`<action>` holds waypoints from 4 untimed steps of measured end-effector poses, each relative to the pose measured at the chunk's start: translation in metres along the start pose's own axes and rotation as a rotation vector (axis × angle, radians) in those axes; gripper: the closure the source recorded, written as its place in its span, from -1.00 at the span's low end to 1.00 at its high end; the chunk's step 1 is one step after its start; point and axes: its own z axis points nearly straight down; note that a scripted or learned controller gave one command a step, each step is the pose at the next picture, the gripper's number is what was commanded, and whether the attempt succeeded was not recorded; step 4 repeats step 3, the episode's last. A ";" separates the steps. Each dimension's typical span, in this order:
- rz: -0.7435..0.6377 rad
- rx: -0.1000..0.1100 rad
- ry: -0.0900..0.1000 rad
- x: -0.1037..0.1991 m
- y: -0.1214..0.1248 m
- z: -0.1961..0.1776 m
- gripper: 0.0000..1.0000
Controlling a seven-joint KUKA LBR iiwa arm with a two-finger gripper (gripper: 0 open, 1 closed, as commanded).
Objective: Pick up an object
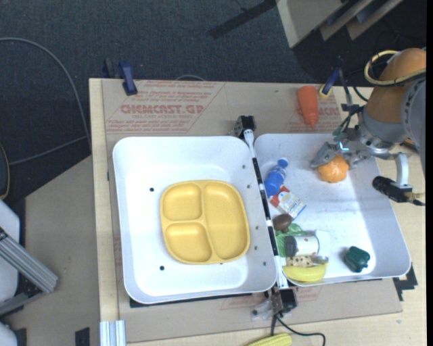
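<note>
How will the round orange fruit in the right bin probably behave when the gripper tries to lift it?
The orange fruit looks round and smooth, so it may roll away on the flat floor of the right bin if nudged off-centre. Its curved sides could slip from the gripper. It sits apart from the other items, so nothing nearby would stop it.

A wooden bench [203,101] with red print across its board stands on a dark carpet floor [47,74]. A thin grey cable [64,57] curves over the carpet to the left of the bench, and a metal rail [27,260] lies slanted near the bench's lower left corner. Beyond the bench's far right corner sits a pale beige cabinet [338,17], in even light.
</note>
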 end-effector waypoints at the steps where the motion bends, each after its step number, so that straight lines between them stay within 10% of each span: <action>1: 0.000 0.000 0.001 0.056 -0.010 -0.001 -1.00; 2: 0.000 -0.001 0.001 0.056 -0.009 -0.011 1.00; 4: 0.001 0.018 -0.002 0.104 0.000 0.000 1.00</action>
